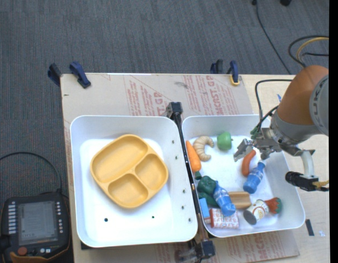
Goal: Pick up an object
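My gripper (252, 149) hangs over the right part of the right bin (292, 215), its fingers spread open with nothing between them. Just below it lies a red-orange sausage toy (248, 163), slanted, with a small blue bottle (255, 178) touching its lower end. A green lime (224, 141) and a beige croissant (203, 147) lie to the gripper's left. An orange carrot (193, 156) rests along the bin's left wall.
The right bin's front holds a green toy (207, 186), a second blue bottle (224, 200), a can (223, 219) and a red-capped bottle (262, 208). The left bin (81, 201) holds a yellow divided plate (129, 170). A teach pendant (32, 223) lies at bottom left.
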